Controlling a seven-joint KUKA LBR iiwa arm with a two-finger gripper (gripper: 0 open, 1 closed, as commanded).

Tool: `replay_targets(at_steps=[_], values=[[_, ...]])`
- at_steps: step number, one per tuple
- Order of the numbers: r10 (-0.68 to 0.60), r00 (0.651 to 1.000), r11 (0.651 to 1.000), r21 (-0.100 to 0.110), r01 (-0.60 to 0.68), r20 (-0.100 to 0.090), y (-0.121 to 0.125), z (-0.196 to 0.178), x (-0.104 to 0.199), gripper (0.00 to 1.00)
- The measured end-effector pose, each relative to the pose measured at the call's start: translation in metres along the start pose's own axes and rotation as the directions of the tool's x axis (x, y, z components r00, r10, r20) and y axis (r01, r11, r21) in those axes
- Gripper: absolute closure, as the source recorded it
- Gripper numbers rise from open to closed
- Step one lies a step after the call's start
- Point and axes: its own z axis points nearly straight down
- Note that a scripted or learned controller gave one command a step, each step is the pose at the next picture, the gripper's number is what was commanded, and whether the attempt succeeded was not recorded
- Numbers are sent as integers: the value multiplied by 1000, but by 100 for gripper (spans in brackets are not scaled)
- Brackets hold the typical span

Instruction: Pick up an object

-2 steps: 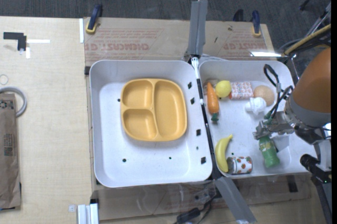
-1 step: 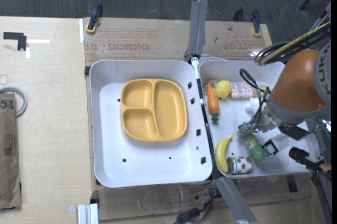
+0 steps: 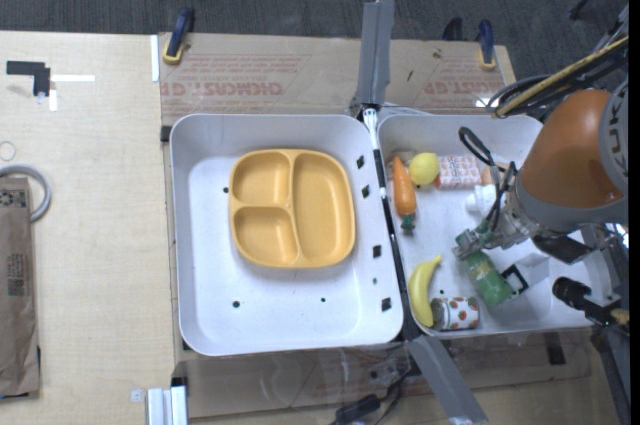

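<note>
The gripper [image 3: 478,241] sits low in the right bin [image 3: 455,128], directly under the grey arm [image 3: 570,163] with its orange band. Its tip meets the upper end of a green bottle-like object [image 3: 488,275], but the arm's bulk covers the fingers, so I cannot tell whether they are spread, closed, or gripping anything.

Counting outward from there, the right bin holds one green object just below the gripper, one small can [image 3: 458,313] with a red-and-white printed label next to it, and one banana [image 3: 423,290] lying along the bin's left wall. Farther up are one carrot [image 3: 403,191], one yellow lemon-like fruit [image 3: 424,169] touching the carrot's top, and one red-and-white carton [image 3: 462,172] beside that. A white thing [image 3: 484,201] near the arm is partly hidden and may be another item; it is hard to make out.

The left bin [image 3: 200,303] holds one yellow plate [image 3: 293,208] with three compartments. A grey divider bar [image 3: 375,53] runs between the two bins. The arm is cut off at the right edge.
</note>
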Motion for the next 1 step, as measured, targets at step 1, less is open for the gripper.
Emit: replay_targets(at_steps=[1], values=[[150, 989, 989, -2, -150, 2, 57, -92, 38, 100]])
